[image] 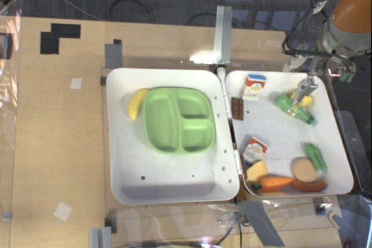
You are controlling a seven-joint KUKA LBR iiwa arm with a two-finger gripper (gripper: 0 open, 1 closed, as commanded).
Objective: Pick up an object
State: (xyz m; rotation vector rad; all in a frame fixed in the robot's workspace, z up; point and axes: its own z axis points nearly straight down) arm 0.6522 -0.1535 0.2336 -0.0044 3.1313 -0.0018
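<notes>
My gripper [304, 92] hangs low in the upper right part of the right bin [279, 130], under the orange-banded wrist. It is directly over the upper end of a green toy [292, 107] that lies tilted on the bin floor, with a small yellow piece [307, 100] beside the tip. Whether it touches the green toy is unclear. The same bin holds a small carton [254, 87], a brown bar [237, 108], a second carton [254, 150], a yellow wedge [256, 171], a carrot [275, 183], a tan disc [304, 169], a sausage [309, 186] and a green vegetable [314, 156].
The left bin [125, 160] bears a green divided plate [177, 119] and a banana [137, 103] at the plate's left edge. A metal post [222, 38] stands behind the divider between the bins. Cables loop around the arm at the upper right.
</notes>
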